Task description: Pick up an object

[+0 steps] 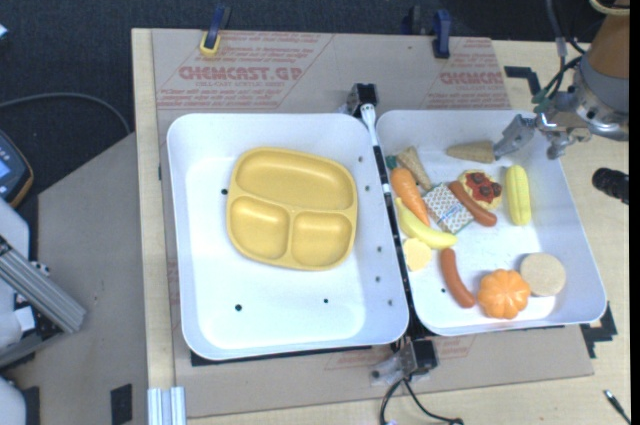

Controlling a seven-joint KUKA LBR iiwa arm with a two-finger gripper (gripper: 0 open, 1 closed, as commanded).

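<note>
Camera view: arm (606, 63) reaches from the right, pincer (534, 139) spread open, empty, above the right bin (580, 243).

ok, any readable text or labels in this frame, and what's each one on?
"CHEMCAST GP", red print, partly legible, on the brown board behind the left bin.
The same red print repeats on the board behind the right bin, cut off and too blurred to read in full.
Smaller red lines under both prints: too small to read.
No text visible on the yellow tray or the toy food.
</note>
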